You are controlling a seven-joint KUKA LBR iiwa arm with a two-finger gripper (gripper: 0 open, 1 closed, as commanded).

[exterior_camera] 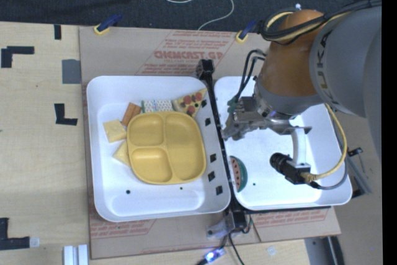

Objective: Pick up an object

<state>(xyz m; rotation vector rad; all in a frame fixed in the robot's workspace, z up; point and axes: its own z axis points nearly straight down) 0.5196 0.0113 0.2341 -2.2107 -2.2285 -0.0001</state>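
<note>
grey arm (347, 65) above two white bins (99, 133) on cardboard (180, 53).

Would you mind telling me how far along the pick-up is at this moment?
Done: the arm has reached over the right bin. In hand: nothing that I can see; the end effector sits low near the divider, its tips hidden. Left: the grasp and lift. The round green item lies in the right bin, and the yellow divided plate with small pieces beside it lies in the left bin.
</note>
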